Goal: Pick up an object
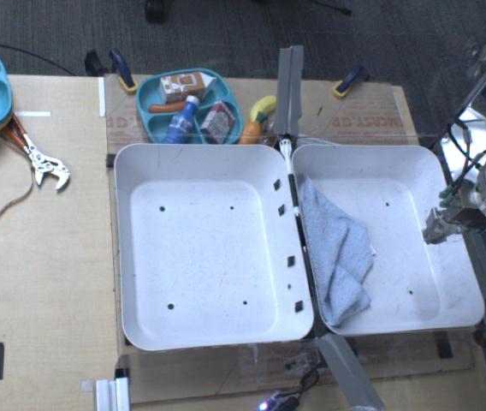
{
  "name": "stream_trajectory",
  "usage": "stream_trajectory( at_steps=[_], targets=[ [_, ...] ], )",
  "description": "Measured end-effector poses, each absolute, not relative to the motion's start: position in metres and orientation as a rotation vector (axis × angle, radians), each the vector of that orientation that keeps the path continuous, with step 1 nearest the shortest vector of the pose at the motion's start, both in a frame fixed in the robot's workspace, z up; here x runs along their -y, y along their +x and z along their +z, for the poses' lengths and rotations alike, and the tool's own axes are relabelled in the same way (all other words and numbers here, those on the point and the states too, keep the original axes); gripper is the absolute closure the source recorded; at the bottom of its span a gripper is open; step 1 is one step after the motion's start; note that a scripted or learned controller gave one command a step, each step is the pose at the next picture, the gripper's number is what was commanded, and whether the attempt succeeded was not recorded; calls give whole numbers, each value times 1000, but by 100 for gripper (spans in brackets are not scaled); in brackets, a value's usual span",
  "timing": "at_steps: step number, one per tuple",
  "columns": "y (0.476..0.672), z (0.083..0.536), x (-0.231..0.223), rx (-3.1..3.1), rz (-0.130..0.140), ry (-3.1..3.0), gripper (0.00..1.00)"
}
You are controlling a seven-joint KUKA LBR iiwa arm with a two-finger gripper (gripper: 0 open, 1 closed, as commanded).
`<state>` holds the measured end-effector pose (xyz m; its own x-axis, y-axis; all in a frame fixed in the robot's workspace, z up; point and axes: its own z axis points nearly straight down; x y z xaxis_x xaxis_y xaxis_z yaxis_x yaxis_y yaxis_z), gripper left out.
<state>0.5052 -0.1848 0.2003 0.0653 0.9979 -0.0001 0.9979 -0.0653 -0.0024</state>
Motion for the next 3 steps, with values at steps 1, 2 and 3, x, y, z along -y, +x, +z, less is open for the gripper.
stream_trajectory(
  at_steps=[1,2,3],
  targets=[
    [505,200,185,2147,3,-2292,0],
    [526,95,126,2038,4,-2388,0],
    [571,92,114,2162,1,-2279,0]
  ],
)
